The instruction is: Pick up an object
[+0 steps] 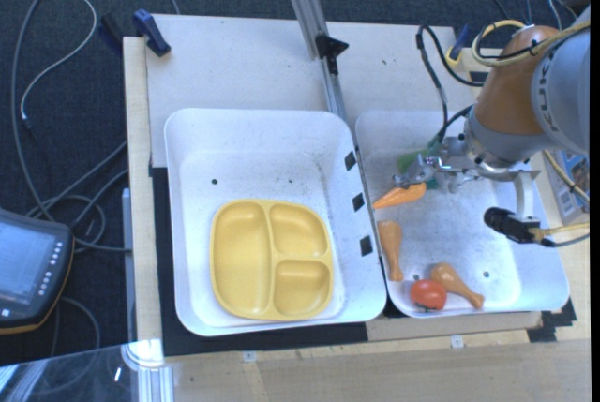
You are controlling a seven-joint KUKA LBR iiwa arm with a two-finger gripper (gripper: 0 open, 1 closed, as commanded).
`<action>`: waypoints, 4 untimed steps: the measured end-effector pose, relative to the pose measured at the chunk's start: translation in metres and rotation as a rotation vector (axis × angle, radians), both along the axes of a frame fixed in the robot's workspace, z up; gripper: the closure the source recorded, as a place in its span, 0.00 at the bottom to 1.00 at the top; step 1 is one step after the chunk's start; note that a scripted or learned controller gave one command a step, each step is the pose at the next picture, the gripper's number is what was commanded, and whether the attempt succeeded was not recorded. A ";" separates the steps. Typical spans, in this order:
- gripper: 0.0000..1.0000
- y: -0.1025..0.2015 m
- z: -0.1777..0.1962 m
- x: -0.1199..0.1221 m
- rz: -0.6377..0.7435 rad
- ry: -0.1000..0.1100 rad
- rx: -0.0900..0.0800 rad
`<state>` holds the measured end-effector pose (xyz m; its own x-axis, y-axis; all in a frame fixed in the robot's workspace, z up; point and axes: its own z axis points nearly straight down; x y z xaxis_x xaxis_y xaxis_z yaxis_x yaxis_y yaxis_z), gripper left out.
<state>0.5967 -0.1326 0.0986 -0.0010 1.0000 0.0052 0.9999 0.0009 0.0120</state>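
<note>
Right bin (525,297): carrot (400,197) by left wall, lying crosswise, tip left; gripper (424,168) above it, finger state unclear.

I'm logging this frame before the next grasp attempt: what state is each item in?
Carrot: lying in right bin, under the gripper.
Tomato: resting at the near edge.
Drumstick: lying beside the tomato.
Yellow tray: flat in left bin.

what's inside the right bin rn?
In the right bin: a carrot, a tomato and two tan drumstick-like pieces. The gripper hangs over the carrot's leafy end; whatever lies beneath the arm is covered.
</note>
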 end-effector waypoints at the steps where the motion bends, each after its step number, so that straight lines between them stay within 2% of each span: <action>1: 1.00 0.000 0.013 0.002 0.001 -0.006 -0.002; 2: 1.00 0.000 0.079 0.003 0.001 0.004 -0.007; 3: 1.00 -0.002 0.144 0.005 0.001 0.003 -0.007; 4: 1.00 -0.002 0.149 0.005 0.000 0.009 -0.006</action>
